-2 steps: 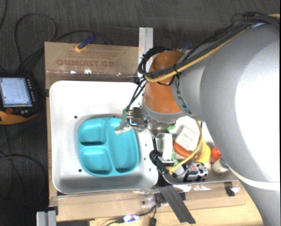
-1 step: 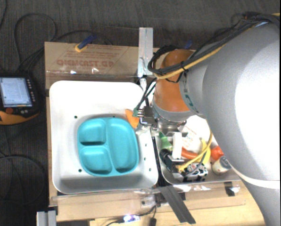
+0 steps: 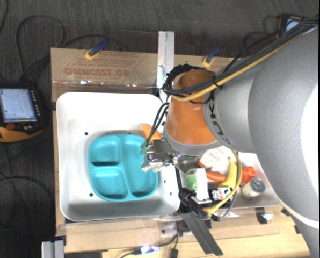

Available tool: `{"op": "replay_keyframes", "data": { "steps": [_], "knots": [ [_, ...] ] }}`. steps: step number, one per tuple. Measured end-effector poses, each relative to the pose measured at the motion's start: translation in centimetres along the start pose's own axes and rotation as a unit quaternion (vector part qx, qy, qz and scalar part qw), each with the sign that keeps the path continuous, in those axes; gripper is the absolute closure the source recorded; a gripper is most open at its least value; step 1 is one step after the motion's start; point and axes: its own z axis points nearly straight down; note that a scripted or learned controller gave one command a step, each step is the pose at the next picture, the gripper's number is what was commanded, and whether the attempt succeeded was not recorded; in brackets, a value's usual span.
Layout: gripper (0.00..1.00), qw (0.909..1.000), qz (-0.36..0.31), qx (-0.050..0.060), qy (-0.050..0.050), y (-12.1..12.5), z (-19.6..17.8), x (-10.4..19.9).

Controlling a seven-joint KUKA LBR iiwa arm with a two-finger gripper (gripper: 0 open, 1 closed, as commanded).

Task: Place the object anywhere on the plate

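Hanging low over the left bin [image 3: 68,144], with the gripper [image 3: 153,159] sitting at the right rim of the turquoise plate [image 3: 114,168]. Being masked by the wrist and cables, so impossible to tell whether open, closed or clamped on anything. Peeking out just beside the arm, at the plate's upper right corner: an orange object [image 3: 145,129], probably the thing to be placed; touching the plate or not, unclear. Likely working at the placing step. Next calling for bringing the object squarely over a compartment, letting go, and lifting clear without dragging the plate.
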Motion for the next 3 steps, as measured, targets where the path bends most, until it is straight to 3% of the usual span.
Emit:
{"op": "replay_keyframes", "data": {
  "steps": [1,2,3],
  "knots": [
    [1.0,0.9964,-0.085,-0.002,-0.001,8.9,-8.6,-2.4],
    [1.0,0.9985,-0.055,0.001,0.001,-0.2,0.1,-2.7],
    [1.0,0.9974,-0.072,-0.002,-0.001,6.5,-7.2,-3.6]
  ]
}}
